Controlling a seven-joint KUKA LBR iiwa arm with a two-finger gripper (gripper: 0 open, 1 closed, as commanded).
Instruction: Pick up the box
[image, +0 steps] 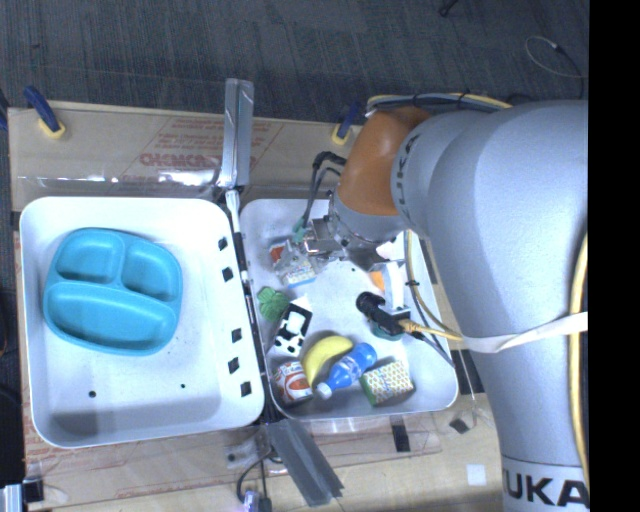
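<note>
The box (387, 381), a small squat carton with a green-and-yellow checked pattern, lies at the right bin's (441, 392) 5 o'clock corner beside a glossy banana (326, 357); the gripper's (300, 252) grip cannot be told.

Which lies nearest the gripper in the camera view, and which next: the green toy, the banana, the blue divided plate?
Measured from the gripper, in the right bin's upper part:
1. Green toy, just below-left, same bin.
2. Banana, lower in that bin.
3. Blue divided plate, across in the left bin.
</note>
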